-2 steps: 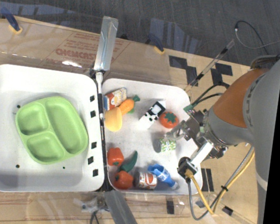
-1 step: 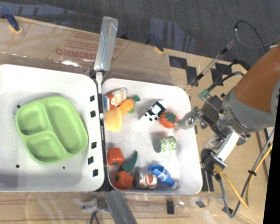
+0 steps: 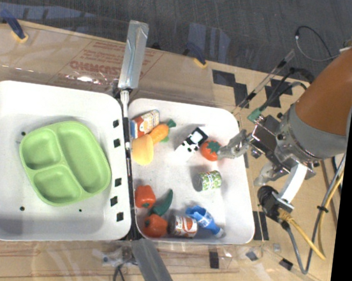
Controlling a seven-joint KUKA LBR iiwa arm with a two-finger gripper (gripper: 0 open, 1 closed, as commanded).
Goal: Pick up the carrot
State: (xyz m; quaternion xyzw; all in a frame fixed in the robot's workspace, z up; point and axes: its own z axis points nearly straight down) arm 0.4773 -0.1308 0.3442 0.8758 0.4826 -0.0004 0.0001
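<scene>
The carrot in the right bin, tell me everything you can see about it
The carrot is a small orange toy, plastic by its look, with a green leafy tip. It lies on its side near the upper left corner of the right bin, green end pointing up and right. Its lower end rests against a yellow piece, and a red-and-white can lies just beside it on the left. The gripper is well away, near the bin's right rim.

White bins (image 3: pixel 8 147) – a light green plate (image 3: pixel 64 162), an orange carrot (image 3: pixel 158 132) with green top, a black-and-white block (image 3: pixel 193 139), a blue bottle (image 3: pixel 204 219).
</scene>
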